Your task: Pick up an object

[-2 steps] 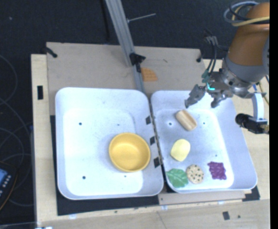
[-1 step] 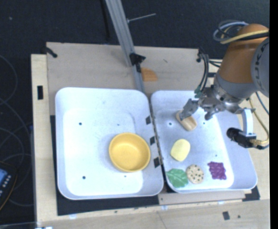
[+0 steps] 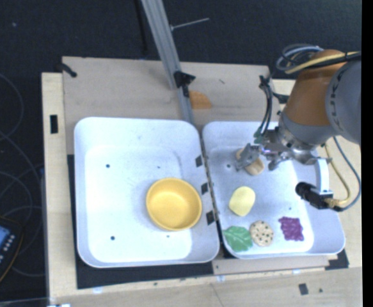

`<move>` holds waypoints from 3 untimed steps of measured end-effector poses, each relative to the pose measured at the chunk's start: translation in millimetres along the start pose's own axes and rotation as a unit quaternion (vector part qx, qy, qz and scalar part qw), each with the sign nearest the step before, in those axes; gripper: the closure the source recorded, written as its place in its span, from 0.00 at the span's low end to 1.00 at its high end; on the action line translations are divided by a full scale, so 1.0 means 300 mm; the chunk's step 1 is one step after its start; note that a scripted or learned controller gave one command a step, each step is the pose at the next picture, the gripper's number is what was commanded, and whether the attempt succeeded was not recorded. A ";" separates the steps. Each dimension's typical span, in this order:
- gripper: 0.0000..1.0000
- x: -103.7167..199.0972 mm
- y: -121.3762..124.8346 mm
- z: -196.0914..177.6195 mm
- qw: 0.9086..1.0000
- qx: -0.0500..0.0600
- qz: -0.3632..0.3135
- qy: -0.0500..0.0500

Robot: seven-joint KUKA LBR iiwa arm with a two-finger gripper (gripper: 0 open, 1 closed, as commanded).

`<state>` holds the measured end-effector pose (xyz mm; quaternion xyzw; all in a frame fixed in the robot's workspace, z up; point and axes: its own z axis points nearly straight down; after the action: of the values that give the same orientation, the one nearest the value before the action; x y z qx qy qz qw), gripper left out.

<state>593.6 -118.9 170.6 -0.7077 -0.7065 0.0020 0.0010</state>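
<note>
My gripper (image 3: 259,161) hangs over the back of the right bin (image 3: 314,232), its two fingers spread apart, so it stands open. A small tan object (image 3: 255,166) lies in the gap between the fingers, closer to the left finger; I cannot see whether either finger touches it. Further forward in the same bin lie a pale yellow lemon-like piece (image 3: 242,201), a green leaf-shaped piece (image 3: 238,237), a round cookie (image 3: 261,233) and a purple grape cluster (image 3: 291,228). A yellow bowl (image 3: 173,203) sits in the left bin (image 3: 109,171).
A slanted metal post (image 3: 167,50) rises behind the divide between the bins. An orange tag (image 3: 199,100) lies on the bench at the back. A black fitting with cable (image 3: 314,196) hangs off the arm over the right bin's right side.
</note>
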 end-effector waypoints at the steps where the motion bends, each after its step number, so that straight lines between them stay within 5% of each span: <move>1: 0.00 0.010 -0.034 0.181 1.000 0.000 0.000 0.000; 2: 1.00 0.007 -0.025 0.132 1.000 -0.004 0.003 0.000; 3: 1.00 0.004 -0.013 -0.014 1.000 -0.005 0.000 0.000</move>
<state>589.7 -117.8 174.8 -0.7074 -0.7068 -0.0018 -0.0026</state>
